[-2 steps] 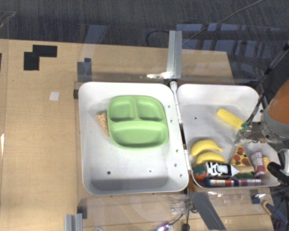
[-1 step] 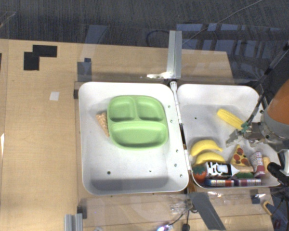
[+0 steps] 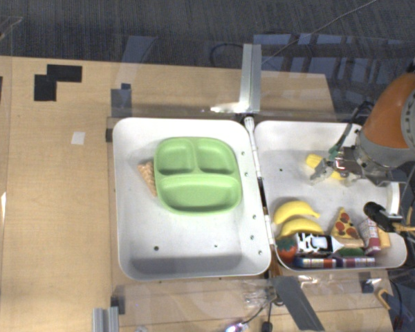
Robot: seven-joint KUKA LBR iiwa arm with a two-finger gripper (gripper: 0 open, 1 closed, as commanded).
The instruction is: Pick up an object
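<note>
Looking down at the bench point(image 3: 48, 206), we see two white bins side by side. The left bin point(image 3: 135, 206) holds a green plate point(image 3: 196, 173) with three parts to it. The plate lies flat near the middle. A small tan thing point(image 3: 147, 177) peeks out from under its left edge; we cannot tell what it is.

The right bin point(image 3: 290, 151) holds more stuff. Two yellow bananas point(image 3: 296, 218) lie next to each other near the front. Just below them is a black and white toy point(image 3: 314, 243). A pizza slice toy point(image 3: 344, 224) sits to the right of the bananas. Some long thin things point(image 3: 335, 260), like pens, lie along the front wall.

A small yellow thing point(image 3: 315, 162) sits near the middle of the right bin, well apart from the bananas. It is bright yellow and lumpy. The gripper point(image 3: 333, 167) is low over the bin, right beside the yellow thing and maybe touching it. We cannot tell how wide the jaws are or if they have hold of it. The grey arm point(image 3: 394, 126) with its orange band comes in from the right.
</note>
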